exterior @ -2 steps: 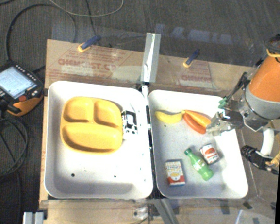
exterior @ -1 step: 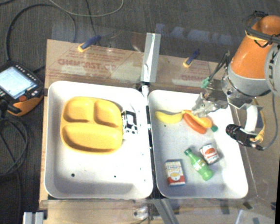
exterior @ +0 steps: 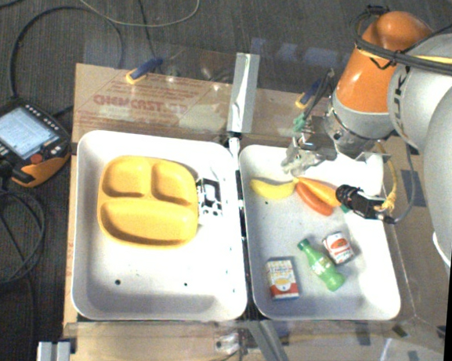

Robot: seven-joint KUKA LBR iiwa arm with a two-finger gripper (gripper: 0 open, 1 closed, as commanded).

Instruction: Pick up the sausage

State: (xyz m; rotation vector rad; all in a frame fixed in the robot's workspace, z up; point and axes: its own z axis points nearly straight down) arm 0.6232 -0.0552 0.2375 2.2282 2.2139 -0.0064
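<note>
Barely begun: tool (exterior: 300, 160) hangs over the right bin's (exterior: 372, 306) far end, touching distance from the sausage (exterior: 317, 195); its grip I cannot tell. Grasp and lift remain.

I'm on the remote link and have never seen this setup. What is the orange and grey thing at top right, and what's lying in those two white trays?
That is a robot arm, seen by one fixed camera looking down on the bench. Its pincer hangs over the far end of the right bin, just above a yellow banana and an orange sausage; whether it grips anything is unclear. That bin also holds a green bottle, a small can and a red box. The left bin holds a yellow divided tray.
</note>
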